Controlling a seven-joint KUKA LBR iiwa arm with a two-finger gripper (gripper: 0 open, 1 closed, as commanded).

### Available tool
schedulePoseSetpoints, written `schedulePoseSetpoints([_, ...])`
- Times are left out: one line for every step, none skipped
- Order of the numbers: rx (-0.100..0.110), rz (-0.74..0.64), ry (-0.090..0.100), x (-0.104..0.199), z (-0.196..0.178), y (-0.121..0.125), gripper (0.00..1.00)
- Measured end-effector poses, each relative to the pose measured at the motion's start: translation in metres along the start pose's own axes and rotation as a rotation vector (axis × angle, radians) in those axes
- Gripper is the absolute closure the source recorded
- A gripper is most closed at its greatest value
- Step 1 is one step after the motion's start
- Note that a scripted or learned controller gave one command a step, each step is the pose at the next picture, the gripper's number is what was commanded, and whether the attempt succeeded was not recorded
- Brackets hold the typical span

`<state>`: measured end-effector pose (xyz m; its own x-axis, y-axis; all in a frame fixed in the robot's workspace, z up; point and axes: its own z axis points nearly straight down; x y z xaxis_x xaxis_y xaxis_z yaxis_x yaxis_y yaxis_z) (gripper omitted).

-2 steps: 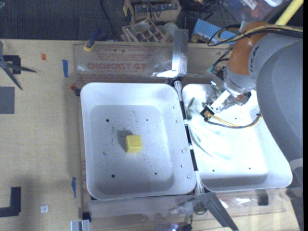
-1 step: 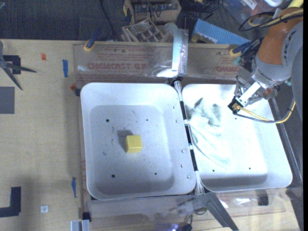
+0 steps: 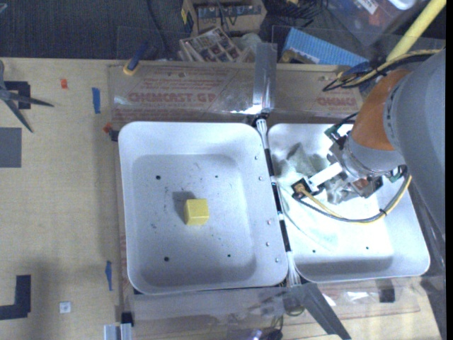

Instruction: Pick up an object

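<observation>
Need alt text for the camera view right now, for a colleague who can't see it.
A yellow block lies alone in the left white bin. The grey arm reaches from the right over the right bin, its gripper low among pale clutter.

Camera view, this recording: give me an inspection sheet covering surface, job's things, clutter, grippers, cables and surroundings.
Surface: two shallow white bins side by side on a bench; left bin has dark specks on its floor.
Job's things: one yellow block lies alone near the middle of the left bin, untouched.
Clutter: pale, blurred items in the right bin near its far left corner; too unclear to name.
Grippers: gripper is over the right bin, apart from the block; state of the jaws cannot be told.
Cables: yellow cable loops below the wrist over the right bin.
Surroundings: blue tape marks on the bench, boxes and equipment beyond the far edge.
</observation>
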<state>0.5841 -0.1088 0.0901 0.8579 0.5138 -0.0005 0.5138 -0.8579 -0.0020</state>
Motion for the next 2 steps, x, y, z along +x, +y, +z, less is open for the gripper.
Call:
schedulePoseSetpoints([-0.002, -0.194, 0.0, 0.001, -0.022, 0.045, 1.0])
schedulePoseSetpoints([-0.005, 0.136, 0.004, 0.022, 0.001, -0.001, 1.0])
